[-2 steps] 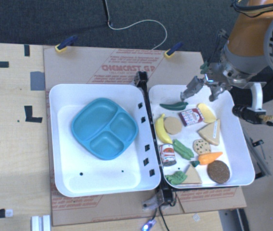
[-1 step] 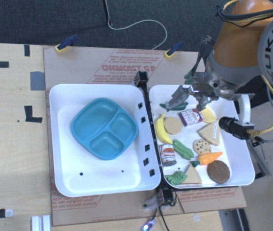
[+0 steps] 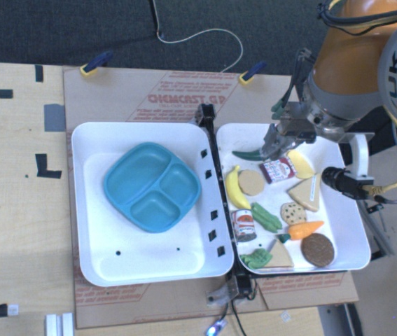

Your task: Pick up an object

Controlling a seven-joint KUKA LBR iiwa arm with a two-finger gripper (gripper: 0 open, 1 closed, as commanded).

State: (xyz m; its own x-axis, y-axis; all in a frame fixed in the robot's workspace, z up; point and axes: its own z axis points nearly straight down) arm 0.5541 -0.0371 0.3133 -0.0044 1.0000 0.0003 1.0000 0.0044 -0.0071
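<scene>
Camera view: end effector (image 3: 276, 145), finger state indiscernible, hovers just above a red-labelled packet (image 3: 278, 169); banana (image 3: 237, 187) and cookie (image 3: 251, 182) crowd below-left, risking a glancing, failed grasp.

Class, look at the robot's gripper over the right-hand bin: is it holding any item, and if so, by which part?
It cannot be told. The gripper hangs low over the green chili and the small packet, but nothing is visibly between its fingers.
</scene>
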